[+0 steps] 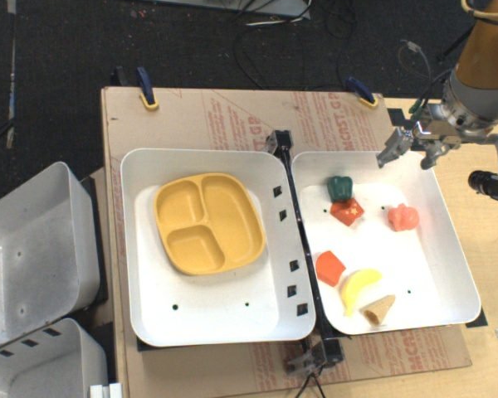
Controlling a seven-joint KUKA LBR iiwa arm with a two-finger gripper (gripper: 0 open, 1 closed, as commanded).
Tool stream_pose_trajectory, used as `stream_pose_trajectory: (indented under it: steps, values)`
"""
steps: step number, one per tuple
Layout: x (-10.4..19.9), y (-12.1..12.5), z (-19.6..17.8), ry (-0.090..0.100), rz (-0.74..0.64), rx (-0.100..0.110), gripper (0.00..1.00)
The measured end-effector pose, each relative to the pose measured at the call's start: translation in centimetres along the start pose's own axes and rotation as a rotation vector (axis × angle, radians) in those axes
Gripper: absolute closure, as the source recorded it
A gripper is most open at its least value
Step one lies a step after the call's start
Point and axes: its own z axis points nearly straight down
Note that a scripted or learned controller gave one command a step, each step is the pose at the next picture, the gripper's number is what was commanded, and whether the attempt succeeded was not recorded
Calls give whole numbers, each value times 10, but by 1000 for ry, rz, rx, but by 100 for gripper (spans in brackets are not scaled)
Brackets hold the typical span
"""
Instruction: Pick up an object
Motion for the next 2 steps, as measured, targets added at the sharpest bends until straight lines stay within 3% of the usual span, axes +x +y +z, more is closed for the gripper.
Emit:
stream_pose_trajectory:
  steps: [1, 2]
  values:
    - [1, 2, -9, -3, -3, -14, 0]
    - [5, 5, 53, -2, -3, -10, 0]
